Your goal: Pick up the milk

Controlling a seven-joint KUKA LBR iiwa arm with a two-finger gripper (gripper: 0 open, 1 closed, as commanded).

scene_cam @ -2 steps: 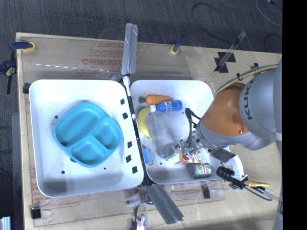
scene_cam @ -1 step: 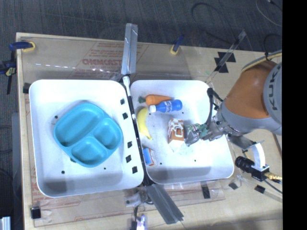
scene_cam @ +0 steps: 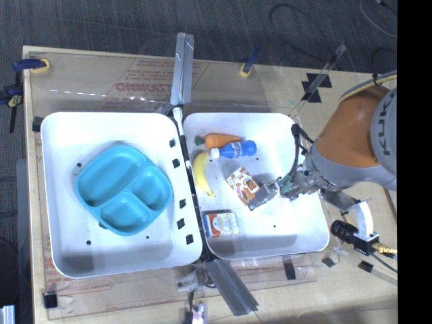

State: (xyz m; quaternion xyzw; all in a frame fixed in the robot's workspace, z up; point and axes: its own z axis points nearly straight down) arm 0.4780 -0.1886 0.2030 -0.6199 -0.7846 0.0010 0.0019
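1. Takes the small red-and-blue carton as the milk point(scene_cam: 221, 223). Lies flat on the floor of the right bin point(scene_cam: 297, 238), close to the front wall and toward the side shared with the left bin point(scene_cam: 54, 181).
2. Rests clear of its neighbours: banana point(scene_cam: 202, 173) just beyond it, snack packet point(scene_cam: 243, 184) up and to the right, none touching. Probably lies this way from being dropped in loose, which leaves room around the edges for a grasp from above.
3. Finds the pincer point(scene_cam: 264, 193) low in the right bin at the end of the arm point(scene_cam: 351, 147), touching or nearly touching the packet's right corner, well apart from the milk. Cannot tell whether open or closed, being too small and dark; shows nothing held.
4. Judges the aim off: sits by the wrong item, so needs a shift toward the front-left of the bin before descending.
5. Notes the bottle point(scene_cam: 236, 149) and carrot point(scene_cam: 221, 140) by the far wall, and a blue plate point(scene_cam: 123, 189) in the left bin, all out of the way.
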